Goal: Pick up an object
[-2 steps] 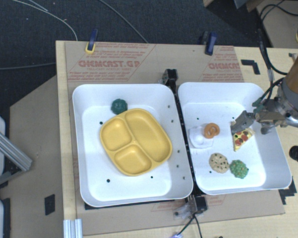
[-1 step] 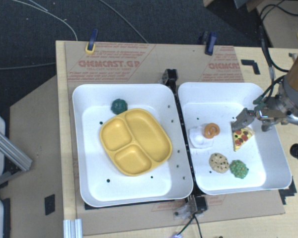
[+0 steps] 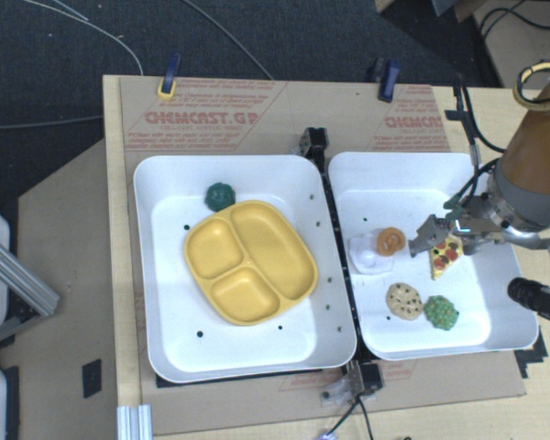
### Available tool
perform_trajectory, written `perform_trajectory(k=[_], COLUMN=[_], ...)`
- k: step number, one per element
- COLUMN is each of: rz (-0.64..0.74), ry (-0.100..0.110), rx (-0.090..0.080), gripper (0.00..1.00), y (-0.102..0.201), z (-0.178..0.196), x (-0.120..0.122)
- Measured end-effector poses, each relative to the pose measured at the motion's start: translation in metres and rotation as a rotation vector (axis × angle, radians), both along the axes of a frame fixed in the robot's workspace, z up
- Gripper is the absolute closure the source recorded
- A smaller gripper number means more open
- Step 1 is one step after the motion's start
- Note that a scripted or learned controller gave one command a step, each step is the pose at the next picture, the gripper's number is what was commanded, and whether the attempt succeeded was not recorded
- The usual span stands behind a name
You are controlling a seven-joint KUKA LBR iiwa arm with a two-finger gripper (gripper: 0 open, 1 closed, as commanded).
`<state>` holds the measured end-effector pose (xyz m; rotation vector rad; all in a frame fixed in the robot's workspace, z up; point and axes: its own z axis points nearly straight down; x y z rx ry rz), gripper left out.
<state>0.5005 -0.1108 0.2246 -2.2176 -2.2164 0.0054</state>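
Camera view: while hanging over the right bin (image 3: pixel 422 168), near its right edge and about midway along it, reaching in from the right.
Tool (image 3: pixel 437 237): dark fingers low over the bin floor, spread a little, nothing seen between them; touching or merely hovering cannot be told.
Pizza slice (image 3: pixel 445 258): small toy wedge, yellow with red spots, lying flat just beside the fingertips, toward the bin's right edge; likely light, stiff plastic, thin; best pinched across its narrow width, low, with risk of skidding on the smooth floor.
Orange piece (image 3: pixel 390 241): round, near the bin's middle, just left of the fingers; probably light and hard, apt to roll.
Clear cup-like thing (image 3: pixel 366 254): next to the orange piece, toward the left edge; too faint to identify.
Cookie (image 3: pixel 404 301): flat speckled disc near the front edge; thin, hard to get under.
Green broccoli (image 3: pixel 442 313): bumpy, beside the cookie, toward the front right corner; easiest shape to grip.
Left bin (image 3: pixel 156 186): yellow divided plate (image 3: pixel 249 261) in the middle, dark green ball (image 3: pixel 221 195) toward the back edge.
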Motion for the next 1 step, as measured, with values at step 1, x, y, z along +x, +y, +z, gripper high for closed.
perform_trajectory(k=[1], rz=[0.0], ry=[0.0], rx=[0.001], gripper=[0.0], y=[0.0096], z=[-0.0528], x=[0.0047])
